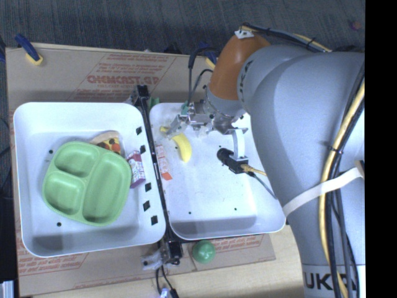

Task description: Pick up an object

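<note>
Camera view is showing the gripper (189, 118) hovering at the banana's (182, 148) 12 o'clock in the right bin (211, 228); claw state: cannot tell. Centring over the banana is advisable before descending.

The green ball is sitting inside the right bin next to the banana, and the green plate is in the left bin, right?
Not quite. The camera view shows the green ball outside the bins, on the bench just below the right bin. The banana does lie in the right bin, and the green plate is in the left bin.
</note>
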`<action>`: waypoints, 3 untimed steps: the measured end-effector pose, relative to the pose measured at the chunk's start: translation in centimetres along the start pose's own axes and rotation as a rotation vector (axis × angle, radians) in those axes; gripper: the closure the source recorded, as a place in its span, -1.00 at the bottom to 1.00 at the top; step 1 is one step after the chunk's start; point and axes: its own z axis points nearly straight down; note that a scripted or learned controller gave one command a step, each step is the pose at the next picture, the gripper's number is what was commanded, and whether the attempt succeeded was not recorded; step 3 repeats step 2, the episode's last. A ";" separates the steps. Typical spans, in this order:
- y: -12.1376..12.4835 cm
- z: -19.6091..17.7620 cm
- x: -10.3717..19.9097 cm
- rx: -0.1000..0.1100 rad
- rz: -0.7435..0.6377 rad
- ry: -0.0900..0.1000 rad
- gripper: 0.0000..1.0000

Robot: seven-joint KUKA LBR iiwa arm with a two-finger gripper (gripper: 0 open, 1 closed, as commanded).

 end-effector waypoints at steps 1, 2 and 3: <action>0.0 -1.1 0.1 0.000 -0.006 0.000 1.00; -10.2 -10.1 5.6 0.000 -0.003 0.000 1.00; -10.2 -10.1 5.6 0.000 -0.003 0.000 1.00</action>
